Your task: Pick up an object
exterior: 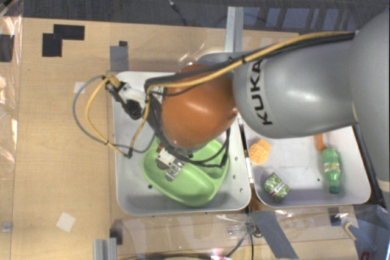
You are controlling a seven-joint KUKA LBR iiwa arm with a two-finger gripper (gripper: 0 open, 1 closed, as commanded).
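A lime-green bowl-shaped object (194,184) lies in the front part of the left bin (131,192). The arm's orange band (195,109) hangs right over it, and the gripper (169,166) points down onto the green object's left rim. The wrist covers most of the gripper. The back half of the green object is also under the arm.
The right bin (359,189) holds an orange textured piece (260,151), a small green patterned can (276,186), a green bottle (331,168) and a small orange item (319,142). Yellow and grey cables (91,119) loop over the left bin's left edge.
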